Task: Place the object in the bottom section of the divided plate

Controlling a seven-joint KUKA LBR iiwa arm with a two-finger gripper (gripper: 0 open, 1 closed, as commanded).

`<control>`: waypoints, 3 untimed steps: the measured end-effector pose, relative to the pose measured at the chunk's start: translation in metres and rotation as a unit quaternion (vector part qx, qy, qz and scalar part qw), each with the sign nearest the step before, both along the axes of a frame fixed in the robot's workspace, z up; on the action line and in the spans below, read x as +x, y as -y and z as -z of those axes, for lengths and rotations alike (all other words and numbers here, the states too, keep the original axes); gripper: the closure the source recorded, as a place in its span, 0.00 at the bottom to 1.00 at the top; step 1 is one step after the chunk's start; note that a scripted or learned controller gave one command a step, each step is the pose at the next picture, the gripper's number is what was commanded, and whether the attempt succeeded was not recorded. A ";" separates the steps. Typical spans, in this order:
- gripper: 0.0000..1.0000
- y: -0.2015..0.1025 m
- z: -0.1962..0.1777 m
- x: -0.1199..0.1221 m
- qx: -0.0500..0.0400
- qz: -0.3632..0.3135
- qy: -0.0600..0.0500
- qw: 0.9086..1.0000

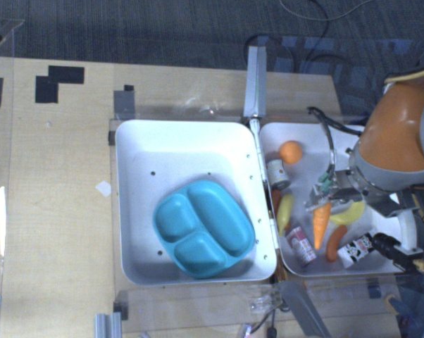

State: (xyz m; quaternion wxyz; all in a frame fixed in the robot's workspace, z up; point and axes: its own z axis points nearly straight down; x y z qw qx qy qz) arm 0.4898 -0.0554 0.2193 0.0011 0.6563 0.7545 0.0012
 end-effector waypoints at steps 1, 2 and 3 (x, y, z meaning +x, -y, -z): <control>1.00 0.062 0.110 0.026 0.000 0.064 -0.002 0.998; 1.00 0.047 -0.009 0.059 -0.001 0.003 0.001 1.000; 1.00 0.048 -0.059 0.025 -0.001 -0.033 0.001 0.999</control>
